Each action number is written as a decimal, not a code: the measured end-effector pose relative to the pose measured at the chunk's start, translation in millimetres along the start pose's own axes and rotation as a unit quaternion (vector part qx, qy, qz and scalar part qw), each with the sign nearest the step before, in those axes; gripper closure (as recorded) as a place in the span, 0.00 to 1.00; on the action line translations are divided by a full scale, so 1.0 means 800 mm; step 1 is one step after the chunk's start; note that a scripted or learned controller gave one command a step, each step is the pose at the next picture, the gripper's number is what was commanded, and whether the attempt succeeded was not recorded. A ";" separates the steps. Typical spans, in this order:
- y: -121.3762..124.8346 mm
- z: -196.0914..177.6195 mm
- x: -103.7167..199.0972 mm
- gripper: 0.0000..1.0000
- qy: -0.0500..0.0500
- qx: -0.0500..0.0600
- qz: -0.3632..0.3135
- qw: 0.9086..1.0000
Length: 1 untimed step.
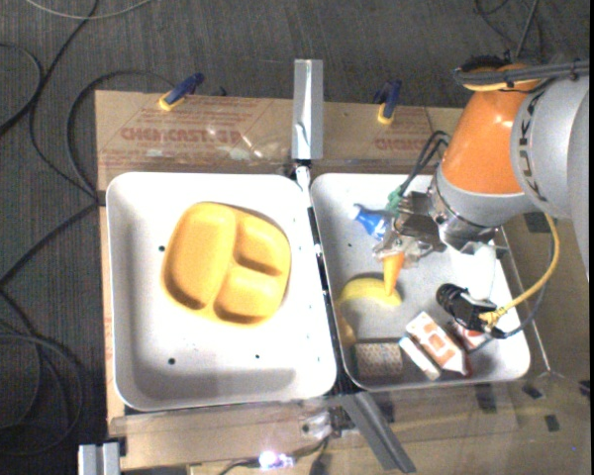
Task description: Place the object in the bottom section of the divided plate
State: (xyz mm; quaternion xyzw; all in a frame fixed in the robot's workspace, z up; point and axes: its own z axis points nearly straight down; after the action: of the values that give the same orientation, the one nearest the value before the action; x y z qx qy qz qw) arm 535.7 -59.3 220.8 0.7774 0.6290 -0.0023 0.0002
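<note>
My claw (408, 237) hangs low over the crowded right bin (327, 226). A blue piece (368, 220) sits just to its left, an orange carrot-like thing (393, 267) and a yellow lump (366, 293) lie under it, and cartons (434, 344) sit near the front. The left bin (139, 364) offers open white floor around the divided plate (228, 262). The raised rims (317, 255) between the bins stand across the way.

Divided plate (228, 262): yellow, rounded-square, three sunken sections, lying flat in the left white bin (139, 364), slightly above centre. Object: an orange carrot-shaped piece (393, 268), hanging point-down between the pincer (404, 248) fingers over the right white bin (515, 359), its tip just above a yellow rounded item (361, 292).
</note>
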 end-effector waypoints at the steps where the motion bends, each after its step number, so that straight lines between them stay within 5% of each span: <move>1: -0.015 0.048 0.088 1.00 0.001 0.002 -0.024 1.000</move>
State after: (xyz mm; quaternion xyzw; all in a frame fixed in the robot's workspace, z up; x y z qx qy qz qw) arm 538.4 12.1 182.2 0.7618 0.6478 -0.0026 -0.0018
